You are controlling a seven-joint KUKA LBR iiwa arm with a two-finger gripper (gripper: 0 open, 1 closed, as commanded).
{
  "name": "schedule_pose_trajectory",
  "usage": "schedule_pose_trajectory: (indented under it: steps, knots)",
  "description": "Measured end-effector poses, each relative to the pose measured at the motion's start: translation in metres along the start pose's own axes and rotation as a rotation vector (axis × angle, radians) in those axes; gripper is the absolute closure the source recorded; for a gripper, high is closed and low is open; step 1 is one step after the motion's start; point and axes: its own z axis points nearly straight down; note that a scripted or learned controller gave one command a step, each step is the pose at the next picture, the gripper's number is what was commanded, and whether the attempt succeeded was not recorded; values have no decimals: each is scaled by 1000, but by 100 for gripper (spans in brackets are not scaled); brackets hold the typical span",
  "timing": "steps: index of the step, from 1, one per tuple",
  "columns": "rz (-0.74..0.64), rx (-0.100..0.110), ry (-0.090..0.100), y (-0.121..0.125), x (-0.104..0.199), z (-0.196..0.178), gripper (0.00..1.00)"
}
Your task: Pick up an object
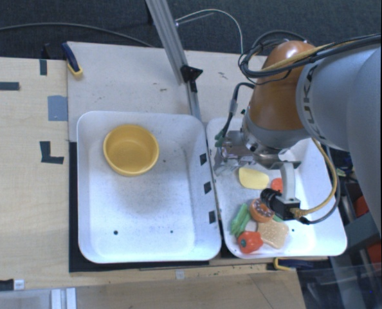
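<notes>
1. Pale wood made up the bench point(24, 192), and on it two shallow white bins stood side by side; the left bin point(139, 230) carried a yellow bowl point(131, 149), and the right bin point(319, 237) carried a group of small toy foods.
2. I watched the arm point(319, 95) reaching in from the right, with the gripper point(228, 154) low over the upper left part of the right bin. Whether it was spread or pressed together, I could not tell; the wrist covered it, and I saw nothing held.
3. The nearest thing, which I took as the target, was a pale yellow piece point(253, 177), lying just beside the gripper, toward the bin's middle.
4. I judged it as light, stiff and smooth, probably hollow plastic, so it could slip out from a weak pinch. It did not look fragile.
5. Its long axis ran nearly left to right across the bin, a little tilted. I would take hold across the short width, near the middle.
6. Lower down lay a green piece point(240, 219), a red piece point(249, 241), a tan slice point(274, 234) and a round decorated piece point(262, 210), close together and touching in places. Taking one from there seemed more risky.
</notes>
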Motion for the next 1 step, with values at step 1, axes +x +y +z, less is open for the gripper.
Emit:
schedule_pose_trajectory:
  steps: [1]
  knots:
    - [-2, -1, 1, -3, 63, -5, 100]
